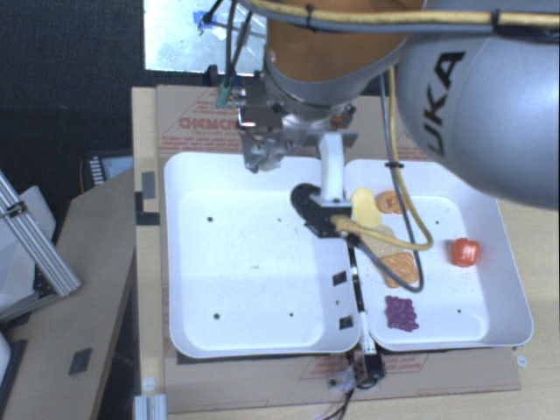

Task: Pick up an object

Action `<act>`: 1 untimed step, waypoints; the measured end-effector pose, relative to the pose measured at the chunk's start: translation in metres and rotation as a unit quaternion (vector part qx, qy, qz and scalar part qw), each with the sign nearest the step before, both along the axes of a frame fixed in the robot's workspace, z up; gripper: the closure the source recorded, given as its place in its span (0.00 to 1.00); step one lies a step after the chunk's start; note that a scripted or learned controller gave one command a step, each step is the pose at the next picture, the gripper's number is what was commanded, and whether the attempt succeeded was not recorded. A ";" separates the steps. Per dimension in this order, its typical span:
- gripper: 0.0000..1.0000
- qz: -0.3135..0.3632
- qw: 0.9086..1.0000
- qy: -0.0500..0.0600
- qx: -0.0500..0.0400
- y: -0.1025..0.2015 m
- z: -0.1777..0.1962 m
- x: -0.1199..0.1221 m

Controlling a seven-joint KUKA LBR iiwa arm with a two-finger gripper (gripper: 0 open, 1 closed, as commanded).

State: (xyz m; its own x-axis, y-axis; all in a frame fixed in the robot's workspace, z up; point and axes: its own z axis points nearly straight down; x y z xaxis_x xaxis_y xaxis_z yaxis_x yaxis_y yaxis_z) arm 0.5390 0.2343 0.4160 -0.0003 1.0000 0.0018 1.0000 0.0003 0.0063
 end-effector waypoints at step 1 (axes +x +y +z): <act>1.00 0.002 1.000 -0.005 0.002 0.000 0.127 0.023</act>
State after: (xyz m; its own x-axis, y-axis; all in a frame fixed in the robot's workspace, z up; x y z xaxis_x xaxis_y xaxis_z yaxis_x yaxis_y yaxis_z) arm 0.5616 0.2339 0.5426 -0.0035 1.0000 0.0066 0.9999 0.0034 0.0166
